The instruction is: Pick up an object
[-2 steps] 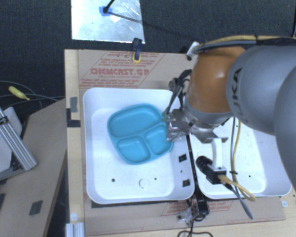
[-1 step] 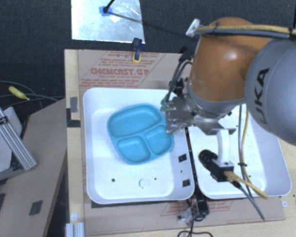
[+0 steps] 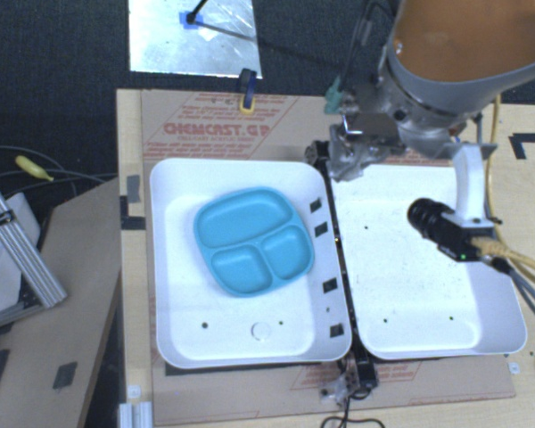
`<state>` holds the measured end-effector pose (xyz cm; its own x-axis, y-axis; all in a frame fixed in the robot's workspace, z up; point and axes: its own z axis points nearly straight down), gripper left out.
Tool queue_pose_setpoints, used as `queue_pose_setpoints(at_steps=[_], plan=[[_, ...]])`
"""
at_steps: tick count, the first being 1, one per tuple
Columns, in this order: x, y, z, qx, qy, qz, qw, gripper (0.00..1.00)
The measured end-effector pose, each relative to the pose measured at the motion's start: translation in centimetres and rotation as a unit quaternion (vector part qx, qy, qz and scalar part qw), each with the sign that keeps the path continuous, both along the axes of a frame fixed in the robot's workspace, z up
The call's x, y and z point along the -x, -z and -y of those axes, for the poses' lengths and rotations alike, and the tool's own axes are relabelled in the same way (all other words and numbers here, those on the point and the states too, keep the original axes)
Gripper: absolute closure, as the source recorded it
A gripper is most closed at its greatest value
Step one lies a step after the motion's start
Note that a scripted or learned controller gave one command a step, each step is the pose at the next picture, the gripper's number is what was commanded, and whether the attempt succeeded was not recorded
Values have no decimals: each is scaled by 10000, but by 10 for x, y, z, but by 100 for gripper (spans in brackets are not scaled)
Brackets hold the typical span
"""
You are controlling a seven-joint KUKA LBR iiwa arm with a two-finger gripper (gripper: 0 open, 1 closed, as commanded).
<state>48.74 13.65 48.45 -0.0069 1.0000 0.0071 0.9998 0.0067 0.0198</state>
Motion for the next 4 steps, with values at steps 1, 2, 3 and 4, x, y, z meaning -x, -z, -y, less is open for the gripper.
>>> queue_pose_setpoints(at_steps=[1,2,3,4], plan=[[1,95,-14,43,27,-123,9999,100],[0,-25,-3,9,12,-24,10000,100],[2,140,100,53,83,-156,9998,100],[1,105,47,30,4,-82,10000,100]])
